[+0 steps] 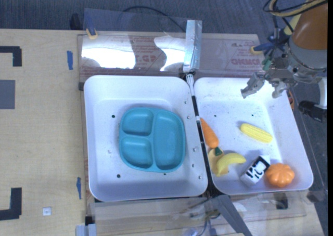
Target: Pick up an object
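The right bin (229,92) holds several toys. An orange carrot (209,133) lies by its left wall, and a yellow corn cob (255,132) rests in the middle. A yellow banana (228,161), a black-and-white box (255,169) and an orange pumpkin (280,174) sit along the front. My gripper (264,89) hovers over the bin's back right corner, well behind the corn. Its fingers (250,88) are spread open with nothing between them.
A blue divided plate (153,138) lies in the left bin (99,126). A clear upright panel (134,48) and a metal post (192,45) stand behind the bins. Yellow and black cables (291,1) loop above the wrist at the top right.
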Controlling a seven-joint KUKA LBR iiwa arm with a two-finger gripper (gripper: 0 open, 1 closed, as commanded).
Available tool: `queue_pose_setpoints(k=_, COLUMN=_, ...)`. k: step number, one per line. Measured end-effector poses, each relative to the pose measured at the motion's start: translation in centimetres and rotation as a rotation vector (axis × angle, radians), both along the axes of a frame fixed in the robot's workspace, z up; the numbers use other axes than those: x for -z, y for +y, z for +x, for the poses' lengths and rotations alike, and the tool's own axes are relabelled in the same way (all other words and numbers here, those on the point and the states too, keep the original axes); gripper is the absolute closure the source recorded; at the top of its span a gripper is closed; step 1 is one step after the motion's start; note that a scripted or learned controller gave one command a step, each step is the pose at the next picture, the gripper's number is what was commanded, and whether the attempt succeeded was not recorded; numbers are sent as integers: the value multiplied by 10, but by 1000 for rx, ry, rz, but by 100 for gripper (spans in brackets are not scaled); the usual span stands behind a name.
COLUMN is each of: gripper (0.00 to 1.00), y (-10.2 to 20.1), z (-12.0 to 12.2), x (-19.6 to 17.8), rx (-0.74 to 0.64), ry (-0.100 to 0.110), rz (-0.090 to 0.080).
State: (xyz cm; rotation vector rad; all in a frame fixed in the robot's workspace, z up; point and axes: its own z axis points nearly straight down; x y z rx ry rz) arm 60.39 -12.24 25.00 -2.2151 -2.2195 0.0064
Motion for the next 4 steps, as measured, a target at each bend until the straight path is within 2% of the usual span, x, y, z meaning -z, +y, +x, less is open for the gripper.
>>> queue_pose_setpoints(k=1, gripper=0, y=-31, z=-52, x=89, rx=-35, ry=3, rz=0)
queue_pose_setpoints(k=2, gripper=0, y=-34, z=-30, x=164, rx=98, ry=-7, rz=0)
queue_pose_setpoints(k=3, gripper=100, y=-36, z=-28, x=155, rx=101, ry=-11, rz=-2)
queue_pose_setpoints(k=4, gripper=100, y=43, z=-50, x=65, rx=57, ry=-11, rz=0)
